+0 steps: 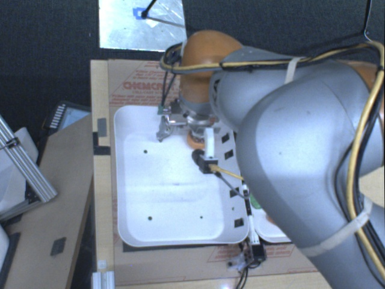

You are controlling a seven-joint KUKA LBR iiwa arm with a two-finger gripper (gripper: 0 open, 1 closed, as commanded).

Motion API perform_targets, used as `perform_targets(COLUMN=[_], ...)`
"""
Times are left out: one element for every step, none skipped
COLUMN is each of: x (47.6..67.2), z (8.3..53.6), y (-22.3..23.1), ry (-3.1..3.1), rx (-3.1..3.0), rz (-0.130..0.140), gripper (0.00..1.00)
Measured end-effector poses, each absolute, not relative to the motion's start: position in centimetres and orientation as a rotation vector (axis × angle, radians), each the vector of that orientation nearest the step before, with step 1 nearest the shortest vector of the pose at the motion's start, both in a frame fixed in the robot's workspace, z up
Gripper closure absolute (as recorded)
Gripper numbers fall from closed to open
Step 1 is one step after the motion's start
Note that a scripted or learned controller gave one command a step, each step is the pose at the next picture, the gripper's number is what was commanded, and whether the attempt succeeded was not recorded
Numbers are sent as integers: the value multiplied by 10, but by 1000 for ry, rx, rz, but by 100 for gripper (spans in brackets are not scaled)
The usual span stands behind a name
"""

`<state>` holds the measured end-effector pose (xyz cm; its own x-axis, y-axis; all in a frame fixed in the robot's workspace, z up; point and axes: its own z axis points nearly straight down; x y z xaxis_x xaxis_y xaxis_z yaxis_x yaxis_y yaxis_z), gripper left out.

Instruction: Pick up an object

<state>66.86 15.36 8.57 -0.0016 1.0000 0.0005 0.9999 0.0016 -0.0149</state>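
1. Grey arm (301, 131), orange-banded: one, reaching across both bins.
2. White bins: two; left bin (168, 191) beneath the gripper.
3. Gripper (164, 128): one, low near the bin's far wall; open or closed, cannot tell; nothing visibly held.
4. Orange object (195, 141): one, just beside the gripper on the arm's side, half hidden; long axis unclear.

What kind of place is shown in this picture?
Probably a robotics lab or test cell: a large grey robot arm reaches over a shallow white plastic bin on a cardboard-covered bench, beside aluminium framing.
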Motion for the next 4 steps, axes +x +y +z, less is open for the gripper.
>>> perform_targets(x=[651, 667, 633, 666], z=[86, 86, 162, 81], y=[241, 236, 207, 236], ry=[-2233, -2217, -2222, -2214], rx=[-2207, -2211, -2223, -2209], rz=[-8, 13, -7, 22], gripper=[0, 0, 0, 0])
